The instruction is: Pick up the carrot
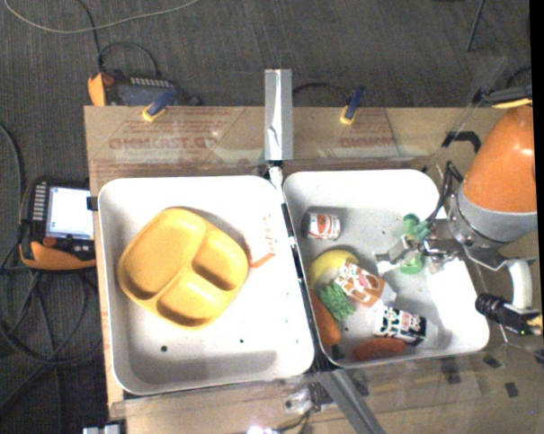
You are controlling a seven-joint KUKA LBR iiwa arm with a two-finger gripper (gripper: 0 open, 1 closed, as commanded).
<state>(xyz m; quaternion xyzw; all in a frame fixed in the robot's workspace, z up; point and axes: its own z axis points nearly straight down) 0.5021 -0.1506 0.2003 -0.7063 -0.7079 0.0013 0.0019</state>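
The carrot (326, 329) lies near the front left corner of the right bin (433, 191), its orange body along the bin's left wall and its green leafy top (334, 301) pointing back toward a yellow lemon (330, 263). My gripper (414, 253) hangs low over the right half of that bin, roughly a hand's width right of and behind the carrot. A small green object (410, 265) sits just under the gripper. The arm's orange band (513, 161) rises at the right edge.
Around the carrot lie an orange snack carton (361, 284), a black-and-white carton (401, 323), a red sausage-like piece (380, 348) and a small red-and-white can (324, 225). The left bin (118, 196) holds a yellow divided plate (184, 265) and a thin orange scrap (265, 246).
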